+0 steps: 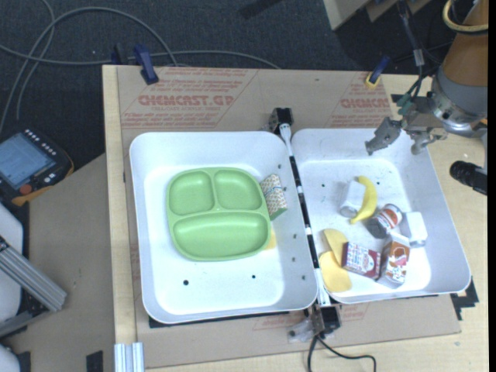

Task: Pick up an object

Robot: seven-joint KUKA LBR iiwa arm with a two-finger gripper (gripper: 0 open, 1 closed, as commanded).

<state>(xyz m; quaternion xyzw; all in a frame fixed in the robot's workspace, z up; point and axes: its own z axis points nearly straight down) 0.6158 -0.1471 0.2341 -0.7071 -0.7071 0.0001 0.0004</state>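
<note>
The things on offer for picking lie in the right-hand shallow white bin point(434, 200), gathered toward its middle and near edge: a curved yellow plastic banana point(366, 199) resting against a small white cylinder point(350, 201), a small red-and-silver can point(385, 220) on its side, two red printed snack packets point(379, 260) side by side, and a pale yellow flat wedge point(333, 258) against the divider. They sit as a loose heap, several touching, which suggests they were tipped in rather than arranged; a grasp on one will likely nudge its neighbours.

The hand point(402, 134) hangs over the far part of this bin, above bare floor and apart from the heap, with nothing between its two grey fingers, which stand spread apart. That pose reads as an approach, poised high to choose a target before descending. The banana is the nearest candidate.

In the left white bin point(147, 231) lies a green three-compartment plastic tray point(219, 212), with a small patterned wrapped packet point(273, 194) touching its right rim. Both bins rest on a brown cardboard-covered surface point(232, 91).
</note>
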